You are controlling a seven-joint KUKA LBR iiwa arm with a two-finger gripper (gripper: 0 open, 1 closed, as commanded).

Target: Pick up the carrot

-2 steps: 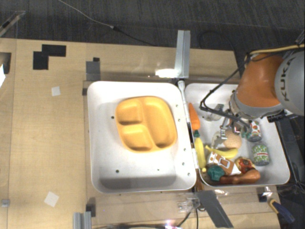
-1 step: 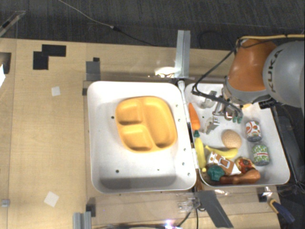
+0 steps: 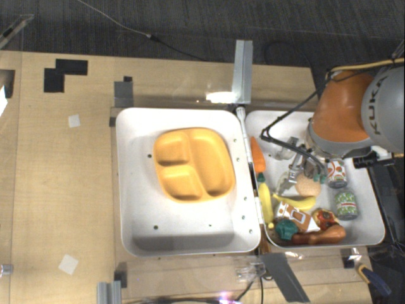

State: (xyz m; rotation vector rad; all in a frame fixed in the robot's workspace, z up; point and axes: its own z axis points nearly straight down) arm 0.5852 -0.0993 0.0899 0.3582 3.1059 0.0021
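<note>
The carrot is a slim orange piece lying lengthwise along the left wall of the right bin, with its dark green top toward the near end. My gripper hangs over the middle of that bin, to the right of the carrot and apart from it. It hovers just above a round beige item. The orange-banded wrist covers the bin's far right part.
The left bin holds a yellow divided plate. Crowded in the right bin are a yellow corn cob, a banana, a small box, a green item, a brown sausage and two cans.
</note>
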